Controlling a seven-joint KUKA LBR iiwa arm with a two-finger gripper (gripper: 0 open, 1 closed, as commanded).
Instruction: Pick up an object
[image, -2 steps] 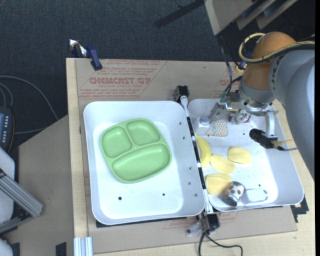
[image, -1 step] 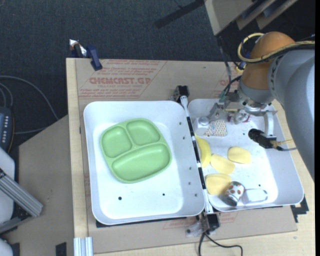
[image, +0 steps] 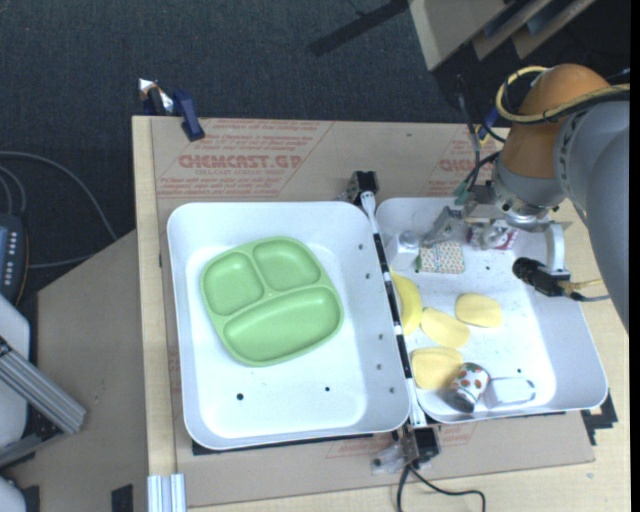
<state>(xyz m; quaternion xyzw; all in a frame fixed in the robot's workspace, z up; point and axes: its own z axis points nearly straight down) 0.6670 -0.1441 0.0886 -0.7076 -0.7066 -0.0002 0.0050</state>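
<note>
My gripper (image: 468, 226) hangs low over the far part of the right bin (image: 560, 350), under the grey wrist and orange band. Just in front of it, on the bin floor, lies a small speckled square pad (image: 441, 259). Several pale yellow pieces lie nearer the front: one along the left wall (image: 405, 300), one in the middle (image: 479, 310), one beside it (image: 443, 326). A further yellow piece (image: 436, 366) lies at the front. A small round red, white and grey object (image: 468, 386) and a white block (image: 515, 391) sit at the front edge.
The left bin (image: 200, 400) holds a green divided plate (image: 270, 298). A black part with an orange cable (image: 540, 276) juts over the right bin's right side. The arm covers the far right corner. A clamp (image: 364, 186) sits between the bins at the back.
</note>
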